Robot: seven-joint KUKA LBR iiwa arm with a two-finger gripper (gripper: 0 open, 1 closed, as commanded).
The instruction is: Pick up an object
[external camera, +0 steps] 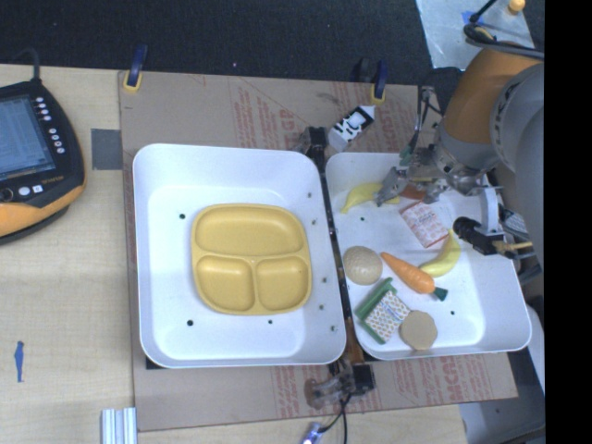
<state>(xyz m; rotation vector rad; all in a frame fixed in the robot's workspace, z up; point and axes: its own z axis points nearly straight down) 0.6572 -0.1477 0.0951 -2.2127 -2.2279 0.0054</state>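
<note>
The right bin [499,326] holds several small objects. A yellow banana-like piece [361,195] lies at its far left corner. A red and white packet [425,222], a second yellow banana [447,255], an orange carrot [408,272], a beige ball [363,265], a green and white packet [384,311] and a tan disc [418,329] lie nearer the front. My gripper [395,185] hangs low over the bin's far side, just right of the yellow piece and above the red packet. I see nothing held in it.
The left bin [157,248] carries a yellow divided tray [251,255]. A teach pendant [32,155] lies on the bench at the far left. A black and white item [351,125] sits behind the bins. The arm's bulk [490,109] covers the right bin's far right corner.
</note>
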